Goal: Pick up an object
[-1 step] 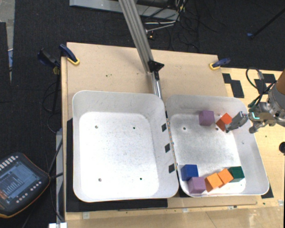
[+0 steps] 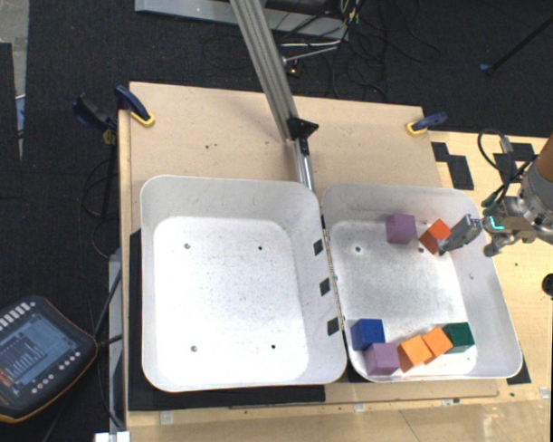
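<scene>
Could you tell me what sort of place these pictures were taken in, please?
Probably a robotics lab test bench: two white bins clamped on a board, coloured blocks for grasping trials, and a teach pendant on the floor.

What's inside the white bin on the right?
The right bin holds six blocks: purple and orange at the top; blue, purple, orange, green below.

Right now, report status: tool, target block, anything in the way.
Tool low over right bin, at orange block. No grasp visible. Purple block close beside it.
</scene>
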You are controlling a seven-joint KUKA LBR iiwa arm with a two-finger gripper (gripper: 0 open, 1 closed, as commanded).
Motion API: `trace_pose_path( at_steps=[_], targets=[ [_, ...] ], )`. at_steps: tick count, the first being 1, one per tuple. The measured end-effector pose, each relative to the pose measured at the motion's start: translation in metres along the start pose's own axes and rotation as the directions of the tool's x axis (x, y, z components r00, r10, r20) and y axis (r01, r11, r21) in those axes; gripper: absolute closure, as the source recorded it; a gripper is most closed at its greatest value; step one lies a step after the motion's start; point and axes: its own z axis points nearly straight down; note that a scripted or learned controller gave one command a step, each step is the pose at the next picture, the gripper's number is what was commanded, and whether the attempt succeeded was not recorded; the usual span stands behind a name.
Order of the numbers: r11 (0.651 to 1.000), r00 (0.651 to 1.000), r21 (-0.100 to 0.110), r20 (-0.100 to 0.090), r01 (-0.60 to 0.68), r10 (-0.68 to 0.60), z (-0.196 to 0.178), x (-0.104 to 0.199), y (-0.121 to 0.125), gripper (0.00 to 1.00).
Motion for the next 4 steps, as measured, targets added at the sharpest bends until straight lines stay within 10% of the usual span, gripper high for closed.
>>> trace_pose_path(
  at_steps=[3,4],
  targets=[
    [1.0,1.0,0.002,0.0,-0.003,0.003,0.138,-0.001,-0.015,0.0],
    [1.0,1.0,-0.002,0.001,-0.003,0.003,0.126,-0.001,-0.014,1.0]
  ],
)
